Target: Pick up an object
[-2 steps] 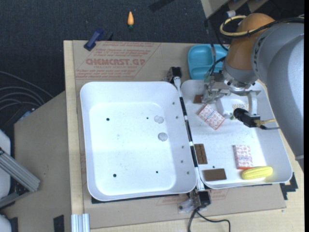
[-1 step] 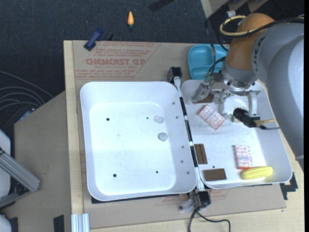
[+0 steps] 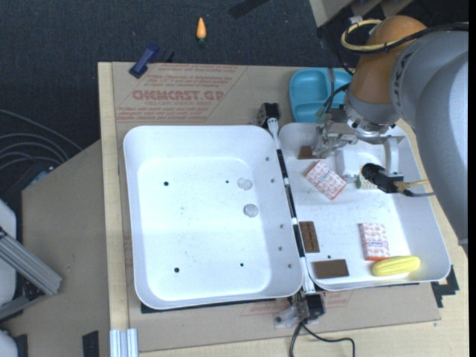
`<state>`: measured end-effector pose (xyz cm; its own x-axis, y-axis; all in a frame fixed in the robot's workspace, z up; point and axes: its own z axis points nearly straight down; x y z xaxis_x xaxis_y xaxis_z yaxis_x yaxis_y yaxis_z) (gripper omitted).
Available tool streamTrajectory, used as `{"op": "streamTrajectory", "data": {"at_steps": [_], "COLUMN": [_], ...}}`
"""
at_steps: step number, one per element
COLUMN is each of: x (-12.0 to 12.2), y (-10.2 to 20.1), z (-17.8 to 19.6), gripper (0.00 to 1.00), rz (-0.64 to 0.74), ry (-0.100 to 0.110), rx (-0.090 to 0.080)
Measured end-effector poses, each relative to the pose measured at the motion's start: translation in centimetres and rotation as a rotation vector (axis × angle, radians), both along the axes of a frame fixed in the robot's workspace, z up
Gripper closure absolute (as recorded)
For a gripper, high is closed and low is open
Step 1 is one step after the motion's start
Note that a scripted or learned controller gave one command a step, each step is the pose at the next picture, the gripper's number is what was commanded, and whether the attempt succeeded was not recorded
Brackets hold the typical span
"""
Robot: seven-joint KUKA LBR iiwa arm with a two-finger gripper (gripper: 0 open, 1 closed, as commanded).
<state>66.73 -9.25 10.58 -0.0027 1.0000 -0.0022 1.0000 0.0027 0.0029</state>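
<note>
From my seat, the pincer point(image 3: 332, 143) hangs low over the far corner of the right bin point(image 3: 428, 233), near the wall it shares with the left bin point(image 3: 149, 155). I can't tell from this angle whether it is spread or pressed together, and I see nothing in it.

Two things lie in reach. A small brown chip point(image 3: 306, 152) sits just beside the pincer, toward the view's left, close to the shared wall. A red-patterned packet point(image 3: 325, 179) lies flat a little nearer the camera. Its long axis runs on a slant from the far left to the near right. I judge the packet the better target: a short pull toward the camera, then a turn of the wrist to close across its narrow side. The chip is nearer, but the wall leaves little room around it.

A second packet point(image 3: 374, 240) and a yellow piece point(image 3: 396, 265) lie well apart, at the bin's near end.

The left bin holds two small grey discs point(image 3: 245, 184). Both bins rest on a tan surface point(image 3: 111, 199) with red lettering, and a blue bowl point(image 3: 311, 95) stands behind the right bin. Around it are dark carpet and loose cables point(image 3: 30, 155).
</note>
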Motion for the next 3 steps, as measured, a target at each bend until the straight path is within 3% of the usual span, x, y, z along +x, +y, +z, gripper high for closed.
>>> {"op": "streamTrajectory", "data": {"at_steps": [1,2,3], "x": [0.0,0.1,0.0], "y": [0.0,0.0,0.0], "z": [0.0,1.0,1.0], "gripper": [0.00,1.00,0.00], "rz": [0.000,0.001,0.001], "ry": [0.001,-0.002,-0.002], "rx": [0.000,-0.001,-0.002]}}
